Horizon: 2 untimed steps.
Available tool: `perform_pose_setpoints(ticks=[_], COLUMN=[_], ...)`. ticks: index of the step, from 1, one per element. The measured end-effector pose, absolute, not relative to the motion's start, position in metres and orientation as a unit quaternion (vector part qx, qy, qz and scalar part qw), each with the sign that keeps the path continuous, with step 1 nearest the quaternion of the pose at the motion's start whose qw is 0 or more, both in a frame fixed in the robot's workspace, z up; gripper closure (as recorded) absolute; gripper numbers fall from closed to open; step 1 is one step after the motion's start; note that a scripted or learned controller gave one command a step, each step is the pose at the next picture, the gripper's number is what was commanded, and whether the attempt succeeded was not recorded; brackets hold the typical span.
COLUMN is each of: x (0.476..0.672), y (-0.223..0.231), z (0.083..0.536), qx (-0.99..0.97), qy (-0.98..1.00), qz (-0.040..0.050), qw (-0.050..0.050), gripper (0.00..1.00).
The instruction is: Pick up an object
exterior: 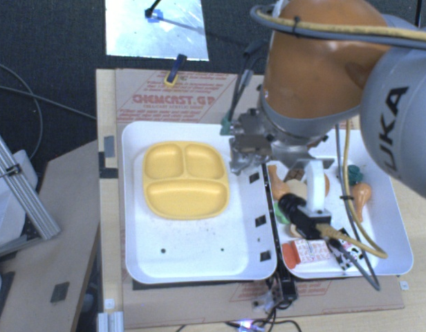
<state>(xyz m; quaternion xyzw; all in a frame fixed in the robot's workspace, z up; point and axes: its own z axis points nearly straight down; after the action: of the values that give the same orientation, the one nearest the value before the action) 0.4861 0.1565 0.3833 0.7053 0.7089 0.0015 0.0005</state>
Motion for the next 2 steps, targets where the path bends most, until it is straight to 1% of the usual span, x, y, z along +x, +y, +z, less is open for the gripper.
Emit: perform_pose_setpoints(ticks=[1, 2], x=[0.4877, 0.4877], y=[0.1566, 0.1566], z=[0.3938, 0.3933], qx=[0.703, 0.703], qy=[0.711, 0.711], qz=[0.0028, 0.0027], qw=[0.001, 0.001], gripper=[1.00, 0.00])
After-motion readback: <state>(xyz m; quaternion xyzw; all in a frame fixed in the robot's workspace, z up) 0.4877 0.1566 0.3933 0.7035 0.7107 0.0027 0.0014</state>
